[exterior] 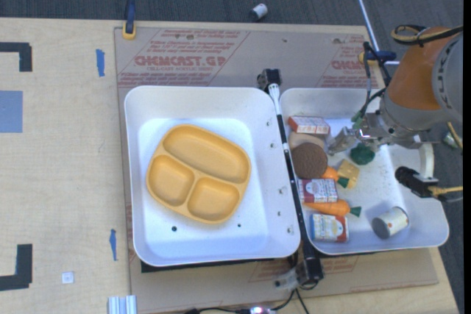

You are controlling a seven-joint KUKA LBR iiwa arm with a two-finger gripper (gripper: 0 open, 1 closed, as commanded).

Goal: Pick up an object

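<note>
Arm [419,77] reaching from the right over the right bin [423,232], its gripper [353,137] low among a crowd of small toy foods.

Seen from above, the gripper sits near the bin's middle, just beside a green piece [362,154] and a small yellow piece [347,174]; whether its fingers are spread or closed cannot be told, and nothing can be seen between them. Left of it lie a tan box [309,127], a brown round cookie [309,159], a red and white carton [321,191], a carrot [329,207] and another small carton [329,228], packed close along the bin's left wall. A grey cup [390,221] lies on its side toward the near right corner, well apart from the gripper. The left bin [140,158] holds a yellow divided plate [197,173].
</note>
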